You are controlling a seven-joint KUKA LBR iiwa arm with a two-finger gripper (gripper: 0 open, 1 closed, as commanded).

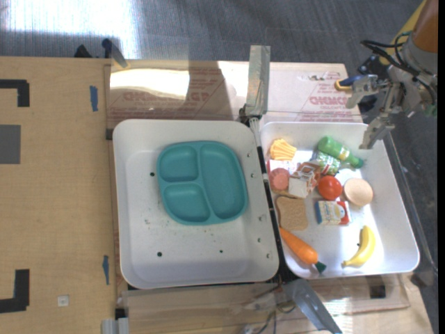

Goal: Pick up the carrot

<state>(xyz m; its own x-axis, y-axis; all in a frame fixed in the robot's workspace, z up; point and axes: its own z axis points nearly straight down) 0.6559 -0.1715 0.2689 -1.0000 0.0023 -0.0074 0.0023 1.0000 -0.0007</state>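
grey carpet runs across the top of the view, with a bright patch of light at upper left. cardboard sheet (52,186) covers the table on the left side, with black marks and bits of blue tape on it.

left bin (132,207): white, shallow, holds a teal divided plate (201,181) with three compartments, lying flat near the bin's middle. a few dark specks on the bin floor around it.

right bin (400,221): white, touching the left bin along its inner edge. contents, left to right:
- carrot (299,247), orange with a green stub end, lying at a slant in the bin's lower left corner, just below the bread slice (292,213). nothing on top of it.
- round pinkish slice (279,179) and yellow ridged piece (282,149) near the left wall.
- small packets clustered mid-bin, red tomato (329,187) beside them, small carton (331,212) below it.
- green bottle (338,151) lying toward the top.
- pale round item (358,193) right of the tomato.
- banana (361,248) at lower right, well apart from the carrot.

my hand (375,132) sits over the bin's upper right corner, on the far side of the bin from the carrot. nothing is between the fingers. i cannot tell how wide they stand from this angle. orange band of my arm is at the top right.
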